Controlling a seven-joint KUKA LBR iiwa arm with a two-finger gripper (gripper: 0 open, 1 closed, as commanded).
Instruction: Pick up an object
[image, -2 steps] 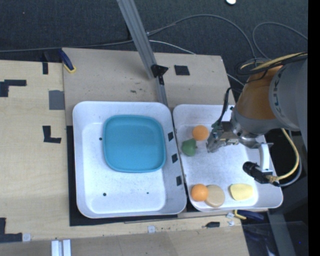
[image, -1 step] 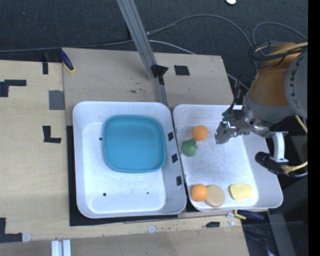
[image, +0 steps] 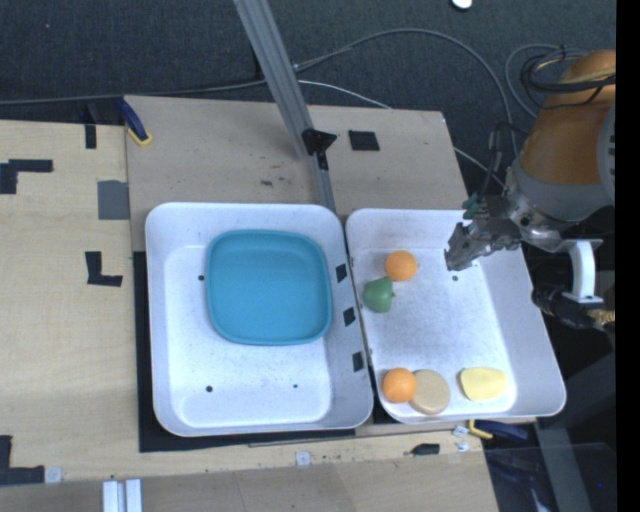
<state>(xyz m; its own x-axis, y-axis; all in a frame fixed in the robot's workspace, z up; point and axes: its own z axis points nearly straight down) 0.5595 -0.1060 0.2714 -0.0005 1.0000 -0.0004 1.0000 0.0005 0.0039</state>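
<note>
Reading from the left, the left shallow white bin (image: 175, 300) carries a square blue plastic plate (image: 268, 286) lying flat toward its far edge, with the near half of the floor bare. The right shallow white bin (image: 520, 330) touches it along a shared rim.

Just inside that rim, near the far-left corner of the right bin, a small green rounded object (image: 378, 295) lies touching or almost touching a small orange ball (image: 401, 265) beside it. Along the near edge sit three more pieces in a row: a second orange ball (image: 399, 384), a tan round disc (image: 431, 391) touching it, and a yellow soft-looking lump (image: 483, 382) a little apart toward the near-right corner.

The two-finger gripper (image: 456, 260) hangs over the far-right part of that bin, tips pointing down toward the floor. Whether its tips are spread or pressed together I cannot tell; nothing is seen between them.

The nearest candidate is the far orange ball, which lies to the left of the gripper with bare bin floor between. Being round, it offers no long axis to align with. The green object crowding its left side looks like the main risk of a nudge.

Pale wooden boards make up the bench (image: 60, 300), and a slanted metal post (image: 290, 90) rises behind the bins.
</note>
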